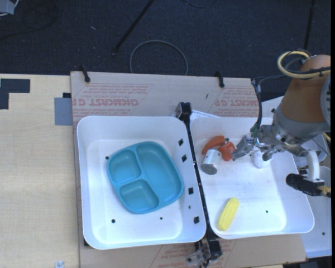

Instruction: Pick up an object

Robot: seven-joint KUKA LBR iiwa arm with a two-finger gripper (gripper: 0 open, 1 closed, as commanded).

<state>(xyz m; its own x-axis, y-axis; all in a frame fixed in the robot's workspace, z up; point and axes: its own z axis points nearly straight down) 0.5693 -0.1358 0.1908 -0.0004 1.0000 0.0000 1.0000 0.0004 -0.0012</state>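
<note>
The right bin holds three loose objects. An orange-red piece lies near its back left. A small grey cup lies on its side, touching the orange-red piece's front. A yellow corn cob rests near the front wall. My gripper hangs low over the bin's back, just right of the orange-red piece. It is open, with nothing between its fingers. The grey arm with its orange band comes in from the right.
The left bin holds a blue divided plate. A black divider runs between the bins. A black and white fitting sits at the right bin's right rim. Bare white floor lies between the corn and the gripper.
</note>
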